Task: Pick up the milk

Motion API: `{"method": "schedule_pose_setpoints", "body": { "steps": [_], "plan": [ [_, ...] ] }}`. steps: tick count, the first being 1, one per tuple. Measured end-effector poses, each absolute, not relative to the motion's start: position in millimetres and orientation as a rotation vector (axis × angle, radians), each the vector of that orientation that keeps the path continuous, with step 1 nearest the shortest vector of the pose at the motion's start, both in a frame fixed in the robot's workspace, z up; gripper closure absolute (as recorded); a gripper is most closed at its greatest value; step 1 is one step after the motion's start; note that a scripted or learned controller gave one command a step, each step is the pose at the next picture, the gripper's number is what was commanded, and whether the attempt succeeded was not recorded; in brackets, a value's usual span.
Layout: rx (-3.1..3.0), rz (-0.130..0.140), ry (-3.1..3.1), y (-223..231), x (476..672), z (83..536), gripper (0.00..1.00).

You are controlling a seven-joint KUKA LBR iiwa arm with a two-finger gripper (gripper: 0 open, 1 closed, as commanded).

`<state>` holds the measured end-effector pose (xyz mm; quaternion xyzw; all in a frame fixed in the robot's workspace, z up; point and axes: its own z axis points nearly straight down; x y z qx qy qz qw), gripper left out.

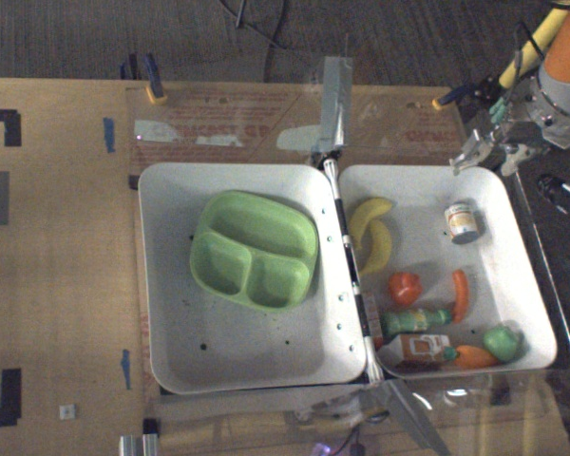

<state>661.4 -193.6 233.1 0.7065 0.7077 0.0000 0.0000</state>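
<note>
Camera view, looking down at a slant on a wooden bench that bears two shallow white plastic bins side by side. The grey two-finger gripper [484, 152] hangs at the upper right, just outside the far right corner of the right-hand white bin [522, 255], below the arm's orange band. Its two fingers appear to stand apart with nothing between them, though they are small and somewhat blurred. The milk, a small white carton with an orange and red printed face [420, 349], lies on its side in the near left corner of that same bin, pressed close to the wall that divides the bins. From the gripper it lies well apart, toward the near edge of the bench and a little to the left, almost the bin's whole depth away. The carton's long axis runs roughly left to right, along the near wall. A green plastic bottle [413, 321] lies just behind it, and an orange toy carrot [473, 356] touches or nearly touches its right end, so the approach looks crowded. The left-hand white bin [171, 340] holds a light green divided plastic plate [255, 250].
</note>
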Motion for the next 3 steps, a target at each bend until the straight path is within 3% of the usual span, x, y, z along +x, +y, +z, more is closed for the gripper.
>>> {"method": "schedule_pose_setpoints", "body": {
  "steps": [1, 2, 3],
  "plan": [
    [2.268, 0.000, 2.172, -151.9, 604.8, 120.9, 0.00],
    [2.110, 0.010, 2.314, -149.9, 544.0, 89.6, 0.00],
    [2.367, 0.001, 2.063, -92.7, 542.6, 122.7, 0.00]
  ]
}}
